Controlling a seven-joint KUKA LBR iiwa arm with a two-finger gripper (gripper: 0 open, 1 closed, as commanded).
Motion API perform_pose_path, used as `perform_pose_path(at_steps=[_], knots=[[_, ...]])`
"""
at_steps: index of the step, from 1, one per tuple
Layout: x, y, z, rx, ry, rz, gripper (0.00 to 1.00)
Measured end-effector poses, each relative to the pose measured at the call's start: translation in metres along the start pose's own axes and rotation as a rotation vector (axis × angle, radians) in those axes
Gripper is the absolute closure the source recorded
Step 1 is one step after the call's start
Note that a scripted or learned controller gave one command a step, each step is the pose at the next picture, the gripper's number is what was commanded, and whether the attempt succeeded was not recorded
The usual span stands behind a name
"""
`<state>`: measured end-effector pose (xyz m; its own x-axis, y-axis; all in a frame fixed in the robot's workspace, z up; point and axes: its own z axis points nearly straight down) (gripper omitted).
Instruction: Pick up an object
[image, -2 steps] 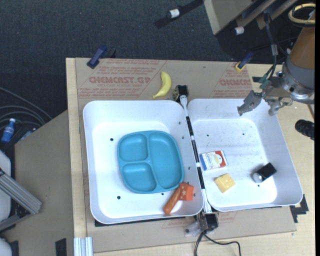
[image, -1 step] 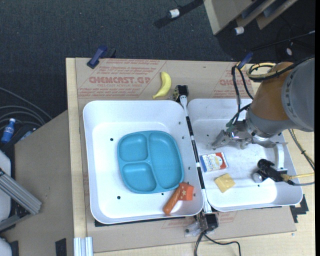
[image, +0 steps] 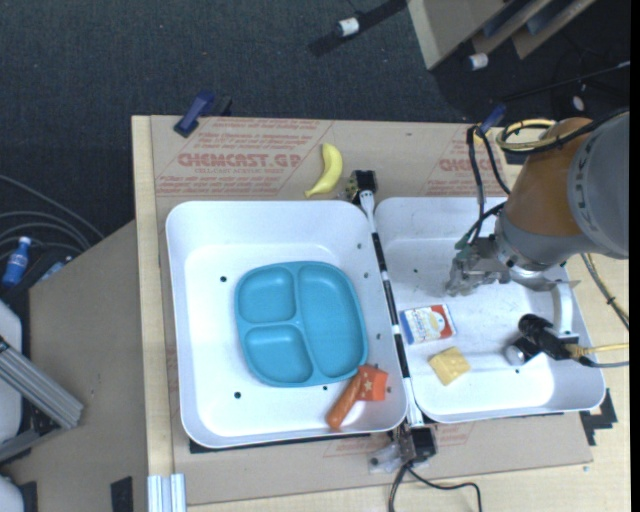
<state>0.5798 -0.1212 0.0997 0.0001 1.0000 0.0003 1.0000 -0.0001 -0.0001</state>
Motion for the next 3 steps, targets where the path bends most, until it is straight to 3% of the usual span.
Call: perform_pose_path(at_steps=[1, 2, 3], knots=[[0.0, 0.0, 0.0, 0.0, 0.0, 0.0, 0.0], [0.0, 0.0, -0.01, -0.001, 0.0, 0.0, 1.0], [0.0, 0.0, -0.01, -0.001, 0.0, 0.0, 0.0]])
